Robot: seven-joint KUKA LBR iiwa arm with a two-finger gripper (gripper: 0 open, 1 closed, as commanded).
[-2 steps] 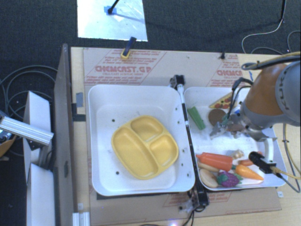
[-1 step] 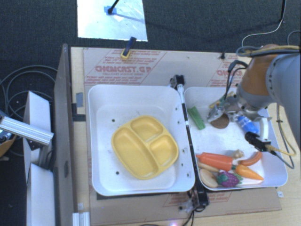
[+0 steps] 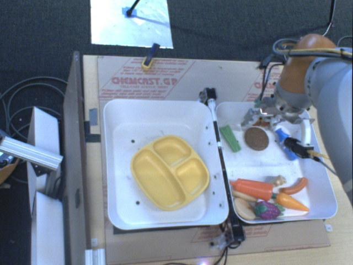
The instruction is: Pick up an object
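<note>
My gripper (image 3: 261,120) hangs over the far part of the right bin (image 3: 325,203), open, with nothing between its fingers. Just in front of it a brown round disc (image 3: 256,139) lies flat on the bin floor. A green block (image 3: 230,138) lies to the disc's left by the bin wall. A blue and white object (image 3: 284,138) lies to the disc's right, partly under the wrist. At the bin's front lie an orange carrot (image 3: 253,188), a smaller carrot (image 3: 291,202), a red sausage (image 3: 298,185) and purple grapes (image 3: 268,209).
The left bin (image 3: 118,164) holds a yellow divided plate (image 3: 170,171). A black bar (image 3: 215,131) runs along the divide between the bins. The grey arm (image 3: 325,76) comes in from the right above the bin's far corner. Cables and metal brackets lie left of the bench.
</note>
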